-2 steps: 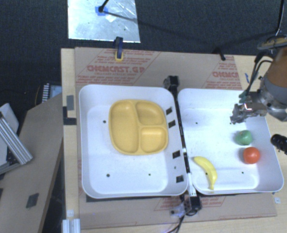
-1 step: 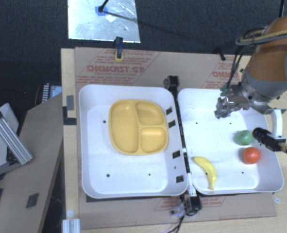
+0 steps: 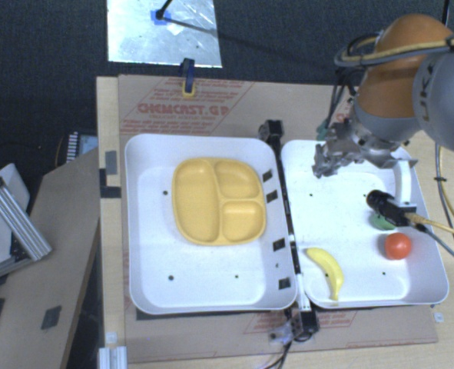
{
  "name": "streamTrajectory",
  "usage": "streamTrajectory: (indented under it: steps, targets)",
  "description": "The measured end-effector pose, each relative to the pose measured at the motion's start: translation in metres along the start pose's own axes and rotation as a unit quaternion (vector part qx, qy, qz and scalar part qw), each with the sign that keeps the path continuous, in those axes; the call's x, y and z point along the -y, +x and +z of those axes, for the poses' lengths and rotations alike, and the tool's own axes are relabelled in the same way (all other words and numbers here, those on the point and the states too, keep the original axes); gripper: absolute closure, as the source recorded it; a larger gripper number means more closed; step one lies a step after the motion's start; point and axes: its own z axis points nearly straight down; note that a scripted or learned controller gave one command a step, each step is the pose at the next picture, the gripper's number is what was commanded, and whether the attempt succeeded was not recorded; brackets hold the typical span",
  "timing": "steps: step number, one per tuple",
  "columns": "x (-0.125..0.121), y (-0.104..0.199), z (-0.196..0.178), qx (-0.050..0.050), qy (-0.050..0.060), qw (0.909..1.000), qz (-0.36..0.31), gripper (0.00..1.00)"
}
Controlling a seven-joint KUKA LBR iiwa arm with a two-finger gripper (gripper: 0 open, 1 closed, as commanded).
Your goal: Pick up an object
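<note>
Nearest in the right bin (image 3: 342, 214) lies a banana (image 3: 326, 269), clear all round and the likeliest pick, with a red-orange ball (image 3: 397, 246) beyond beside a green thing (image 3: 379, 223); the gripper (image 3: 328, 163) hovers over the far left corner, spread or closed I cannot tell, and should descend square across the banana's middle.
</note>
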Motion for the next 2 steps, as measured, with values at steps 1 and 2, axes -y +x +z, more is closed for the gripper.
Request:
streamTrajectory:
  steps: [1,2]
  targets:
    - [-0.017,0.051,-0.008,0.0,-0.001,1.0,0.0,1.0]
    - [-0.037,0.108,-0.009,-0.001,0.0,1.0,0.0,1.0]
